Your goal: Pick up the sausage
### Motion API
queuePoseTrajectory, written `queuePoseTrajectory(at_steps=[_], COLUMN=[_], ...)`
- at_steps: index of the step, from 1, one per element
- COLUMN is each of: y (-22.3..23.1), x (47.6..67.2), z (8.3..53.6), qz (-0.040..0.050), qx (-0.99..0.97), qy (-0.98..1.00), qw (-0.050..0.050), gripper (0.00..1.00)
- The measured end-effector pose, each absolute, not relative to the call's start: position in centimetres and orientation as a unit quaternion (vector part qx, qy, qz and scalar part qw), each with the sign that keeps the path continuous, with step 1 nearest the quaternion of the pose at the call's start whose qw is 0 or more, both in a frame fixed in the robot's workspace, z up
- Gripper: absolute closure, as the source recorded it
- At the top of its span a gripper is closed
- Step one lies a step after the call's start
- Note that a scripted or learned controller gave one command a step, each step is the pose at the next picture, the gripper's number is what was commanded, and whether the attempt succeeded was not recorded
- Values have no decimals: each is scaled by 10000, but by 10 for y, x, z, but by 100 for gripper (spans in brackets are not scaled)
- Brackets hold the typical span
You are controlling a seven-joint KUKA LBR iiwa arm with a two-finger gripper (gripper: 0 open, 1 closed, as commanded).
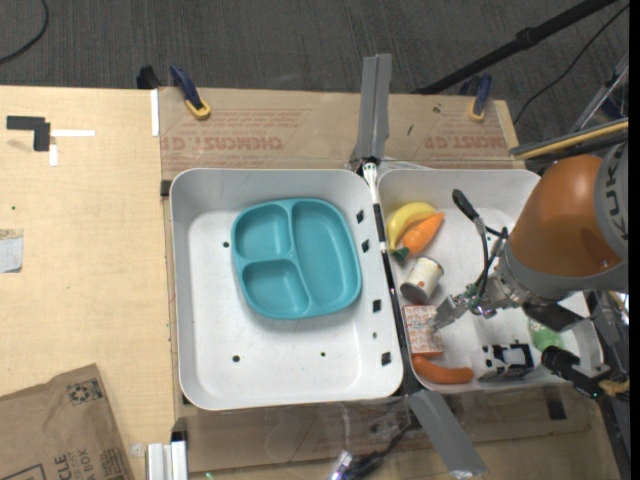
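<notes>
The sausage (pixel 443 372) is lying flat along the near wall of the right bin (pixel 520 180), at about 7 o'clock within that bin, just beside the corner. A small pink box (pixel 421 330) is sitting just beside it at 11 o'clock, and a black-and-white object (pixel 507 359) is resting near its 3 o'clock end. The wall and corner are limiting the approach, so a descent from above looks the most workable. The gripper (pixel 466 303) is hovering over the bin's middle, at 1 o'clock from the sausage and apart from it; whether it is spread or closed cannot be told, and nothing is showing held in it. A small cup (pixel 422 278), a banana (pixel 408 218) and a carrot (pixel 423 231) are crowding the bin's left side. The left bin (pixel 200 298) is carrying a teal divided plate (pixel 296 258), with open floor around it.
</notes>
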State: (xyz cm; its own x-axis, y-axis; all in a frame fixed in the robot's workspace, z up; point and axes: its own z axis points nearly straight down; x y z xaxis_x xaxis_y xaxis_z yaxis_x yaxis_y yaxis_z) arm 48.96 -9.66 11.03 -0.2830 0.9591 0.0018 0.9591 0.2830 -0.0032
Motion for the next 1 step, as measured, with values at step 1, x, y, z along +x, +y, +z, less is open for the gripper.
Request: queuePoseTrajectory(at_steps=[1], y=[-116], x=[481], z=[96], qz=[-24], qx=[-4635], qy=[-8861], qw=[-31], gripper=[0])
